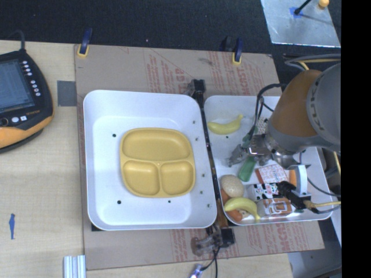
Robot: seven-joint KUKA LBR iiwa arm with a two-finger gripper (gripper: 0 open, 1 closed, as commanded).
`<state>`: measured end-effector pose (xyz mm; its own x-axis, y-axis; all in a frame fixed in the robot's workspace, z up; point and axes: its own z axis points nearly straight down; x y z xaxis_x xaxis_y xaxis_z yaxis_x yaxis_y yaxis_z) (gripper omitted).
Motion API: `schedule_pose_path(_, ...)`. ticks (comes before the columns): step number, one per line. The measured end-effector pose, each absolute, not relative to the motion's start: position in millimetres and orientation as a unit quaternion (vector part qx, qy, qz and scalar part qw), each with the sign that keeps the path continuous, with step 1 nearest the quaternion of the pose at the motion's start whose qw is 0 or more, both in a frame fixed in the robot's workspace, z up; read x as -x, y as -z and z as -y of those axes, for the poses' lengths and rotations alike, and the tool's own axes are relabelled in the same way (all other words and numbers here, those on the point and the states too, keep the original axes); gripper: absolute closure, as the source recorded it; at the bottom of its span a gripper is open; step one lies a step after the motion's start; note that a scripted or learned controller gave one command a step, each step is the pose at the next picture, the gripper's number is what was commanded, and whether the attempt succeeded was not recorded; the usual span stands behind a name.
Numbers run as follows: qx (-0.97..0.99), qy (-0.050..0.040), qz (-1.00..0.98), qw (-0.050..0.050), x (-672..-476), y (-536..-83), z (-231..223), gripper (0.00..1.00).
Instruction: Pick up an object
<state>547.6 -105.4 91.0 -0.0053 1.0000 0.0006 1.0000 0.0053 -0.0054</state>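
Pickle (247, 169) lies just left of my end effector (250, 150), in the right bin (324, 216). I can't tell how its grip stands. I'd judge the pickle light, smooth, slippery; take it mid-body.

Tray (157, 160) in left bin (98, 155)

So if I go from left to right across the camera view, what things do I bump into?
Black and orange control tablet → left white bin with the yellow divided plate → right white bin holding a banana → the grey and orange arm.
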Motion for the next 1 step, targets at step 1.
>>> schedule_pose_path(1, 0.706, 0.0005, 0.709, -0.001, -521.3, -92.4, 137.2, 0.00)
